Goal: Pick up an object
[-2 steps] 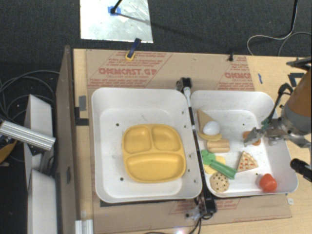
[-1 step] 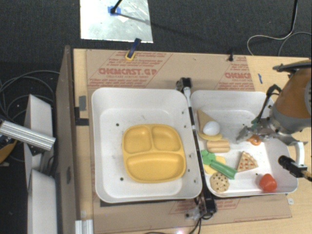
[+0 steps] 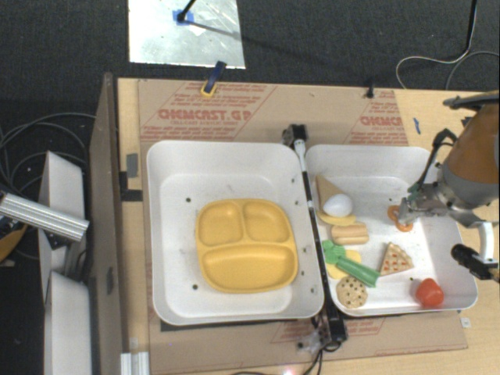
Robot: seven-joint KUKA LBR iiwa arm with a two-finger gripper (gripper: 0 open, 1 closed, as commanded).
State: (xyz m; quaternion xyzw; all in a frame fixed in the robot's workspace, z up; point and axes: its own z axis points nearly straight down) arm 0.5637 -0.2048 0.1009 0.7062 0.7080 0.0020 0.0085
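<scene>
Cardboard bench [image 3: 234,104] bears two white bins [image 3: 168,209] above dark carpet [image 3: 55,37].

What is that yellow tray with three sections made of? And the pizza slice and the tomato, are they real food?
The yellow tray looks like smooth moulded plastic with a dull sheen. The pizza slice and red tomato seem to be toy food, probably plastic: flat, even colours. It is too small to be sure.
</scene>
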